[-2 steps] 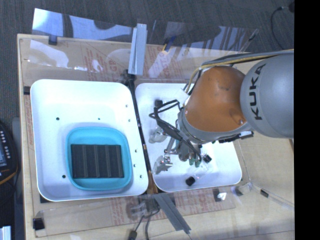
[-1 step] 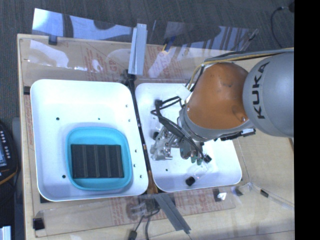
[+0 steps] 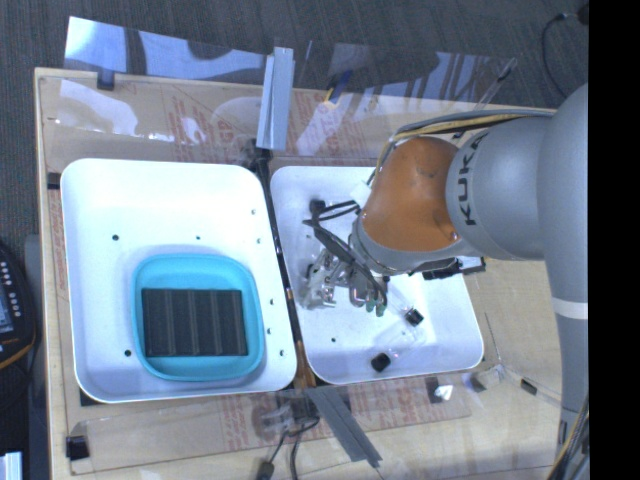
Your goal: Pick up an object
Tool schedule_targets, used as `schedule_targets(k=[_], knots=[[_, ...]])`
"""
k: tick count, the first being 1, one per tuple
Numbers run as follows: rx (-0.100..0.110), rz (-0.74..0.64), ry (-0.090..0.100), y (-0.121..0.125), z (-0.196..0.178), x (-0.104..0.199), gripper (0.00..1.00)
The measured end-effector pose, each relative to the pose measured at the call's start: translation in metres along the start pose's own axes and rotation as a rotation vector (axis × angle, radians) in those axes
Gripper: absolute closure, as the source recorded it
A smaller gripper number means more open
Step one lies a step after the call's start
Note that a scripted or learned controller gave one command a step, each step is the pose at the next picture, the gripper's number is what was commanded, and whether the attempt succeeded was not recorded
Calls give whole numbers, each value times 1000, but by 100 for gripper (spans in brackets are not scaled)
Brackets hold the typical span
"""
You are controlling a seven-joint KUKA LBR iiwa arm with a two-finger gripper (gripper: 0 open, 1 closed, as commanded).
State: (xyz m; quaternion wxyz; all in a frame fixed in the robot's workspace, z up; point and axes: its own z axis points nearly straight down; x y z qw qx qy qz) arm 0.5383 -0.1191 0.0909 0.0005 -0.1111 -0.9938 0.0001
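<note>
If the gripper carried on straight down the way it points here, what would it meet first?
Most likely the white floor of the right bin. The gripper points down into that bin's left half, with nothing clearly under it. The small black pieces lie off to its right. Depth is hard to judge from above.

Around my workspace lay dark grey ribbed carpet flooring. The pale wooden bench top carried clear plastic panels along its far edge, catching bluish light.

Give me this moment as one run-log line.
arm: over right bin | gripper: low in bin | left bin: blue tray | small dark pieces: lying near front
</note>
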Motion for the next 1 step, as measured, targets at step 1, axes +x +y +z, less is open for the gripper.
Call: schedule_targets(k=[1], knots=[[0,0,0,0,0,0,0]])
